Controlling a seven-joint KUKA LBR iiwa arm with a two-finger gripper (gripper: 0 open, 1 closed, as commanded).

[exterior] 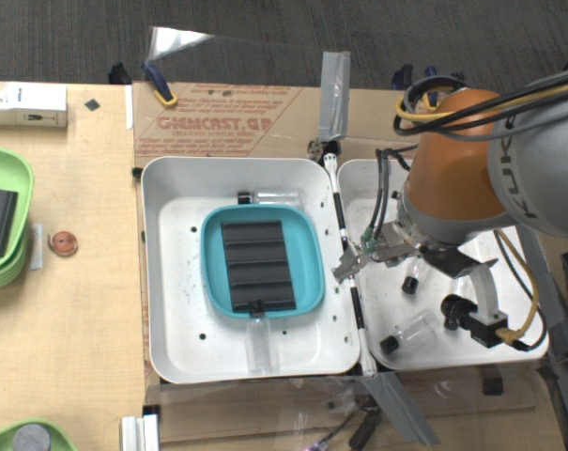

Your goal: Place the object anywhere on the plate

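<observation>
Two shallow white bins sit side by side on the surface (77, 346). The grey-and-orange arm (452, 167) reaches in from the right and hangs over the right bin (359, 172), with its hand (363, 252) low beside the wall that divides the two. The teal plate (307, 271) lies in the middle of the left bin (161, 280), with a black ridged block (257, 261) resting across it.

The task looks to be at its pick-up stage. Nothing can be seen in the hand, and the loose items in the right bin lie apart from it: a small dark piece (410, 285) just beside the hand, a clear cup-like piece (417, 327) nearer the front, and another dark bit (389, 344) by the front corner. Which of these is the object to be placed cannot be told. The small dark piece nearest the hand seems likeliest.

The next move probably calls for a firm grasp there, then a lift clear of the dividing wall and a carry left to the plate.

The arm's orange wrist covers much of the right bin and shadows the hand, so whether it is released or clenched cannot be told. Two clear pieces in the left bin are hard to read against the white: one (269, 197) behind the plate, one (262, 346) in front. The arm's upper part runs out of frame.
</observation>
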